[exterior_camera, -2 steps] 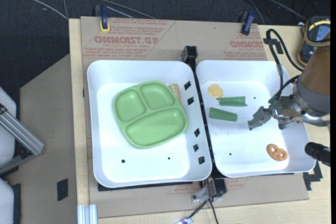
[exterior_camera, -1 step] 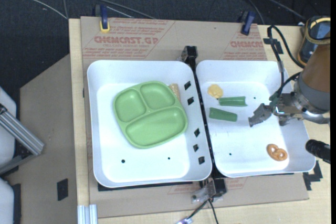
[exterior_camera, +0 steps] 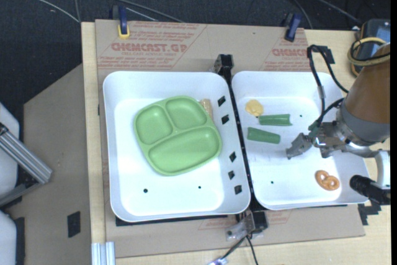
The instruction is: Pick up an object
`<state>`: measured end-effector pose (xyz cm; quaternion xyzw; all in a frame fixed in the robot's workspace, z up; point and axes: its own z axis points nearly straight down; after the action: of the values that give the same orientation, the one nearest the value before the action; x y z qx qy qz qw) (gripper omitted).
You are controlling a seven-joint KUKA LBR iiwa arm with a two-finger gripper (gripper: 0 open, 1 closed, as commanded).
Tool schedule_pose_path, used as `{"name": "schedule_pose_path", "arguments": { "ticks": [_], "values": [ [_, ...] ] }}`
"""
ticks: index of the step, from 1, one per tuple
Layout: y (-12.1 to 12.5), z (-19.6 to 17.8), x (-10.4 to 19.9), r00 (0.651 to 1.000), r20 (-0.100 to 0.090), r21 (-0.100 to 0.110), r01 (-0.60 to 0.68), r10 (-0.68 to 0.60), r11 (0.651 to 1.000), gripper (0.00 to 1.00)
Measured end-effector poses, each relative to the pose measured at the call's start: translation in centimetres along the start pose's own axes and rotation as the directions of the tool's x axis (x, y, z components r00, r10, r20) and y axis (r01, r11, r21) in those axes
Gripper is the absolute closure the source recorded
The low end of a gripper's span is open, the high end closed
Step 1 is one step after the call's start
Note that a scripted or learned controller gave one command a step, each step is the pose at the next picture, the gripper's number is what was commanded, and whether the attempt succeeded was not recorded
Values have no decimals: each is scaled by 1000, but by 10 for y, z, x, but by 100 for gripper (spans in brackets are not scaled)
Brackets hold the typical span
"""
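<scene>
In the right bin (exterior_camera: 279, 195) lie a small yellow piece (exterior_camera: 254, 108), a green stick (exterior_camera: 275, 120), a darker green block (exterior_camera: 263, 135) and an orange pretzel-shaped piece (exterior_camera: 327, 180). My gripper (exterior_camera: 310, 149) hangs over the right half of this bin, right of the darker green block and up-left of the pretzel piece. Its two dark fingers stand open, spread apart with nothing between them. A green divided plate (exterior_camera: 178, 134) lies in the left bin (exterior_camera: 124, 195), with a small tan piece (exterior_camera: 206, 106) at its upper right edge.
The arm's orange and grey wrist (exterior_camera: 370, 102) covers the right bin's right side. A black divider with clips (exterior_camera: 231, 127) runs between the bins. Black cables (exterior_camera: 319, 80) hang over the right bin's upper right corner.
</scene>
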<state>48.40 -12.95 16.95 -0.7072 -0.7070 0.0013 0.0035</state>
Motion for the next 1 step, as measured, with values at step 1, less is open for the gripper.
{"name": "schedule_pose_path", "arguments": {
  "ticks": [1],
  "values": [
    [-2, 43, -4, 1000, 0, 0, 0, 0, 1000, 0]
  ]
}}
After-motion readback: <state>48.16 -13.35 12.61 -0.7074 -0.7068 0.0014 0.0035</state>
